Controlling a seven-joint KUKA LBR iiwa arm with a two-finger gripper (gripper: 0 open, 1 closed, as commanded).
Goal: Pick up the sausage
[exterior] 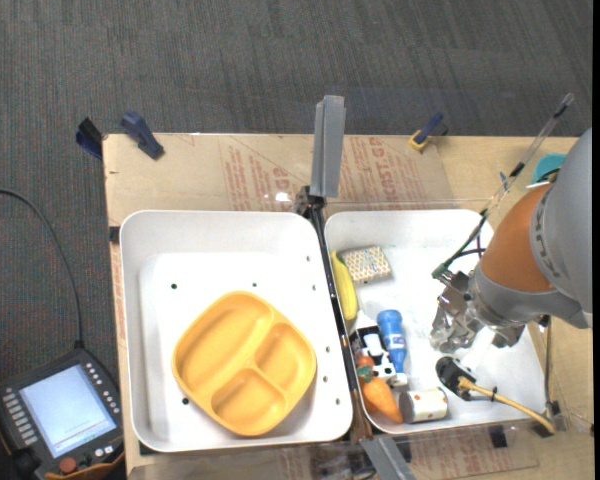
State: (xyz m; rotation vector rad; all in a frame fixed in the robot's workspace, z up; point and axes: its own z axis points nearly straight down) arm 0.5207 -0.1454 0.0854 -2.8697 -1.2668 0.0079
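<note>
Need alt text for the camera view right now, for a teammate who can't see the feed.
The gripper hangs low over the right bin, right of a blue bottle, a carrot and other small items along its left wall. The left bin holds a yellow divided plate.

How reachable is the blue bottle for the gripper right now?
Probably yes: the gripper hangs just right of the blue bottle, with bare floor of the right bin between them; clutter crowds only its left side.
</note>
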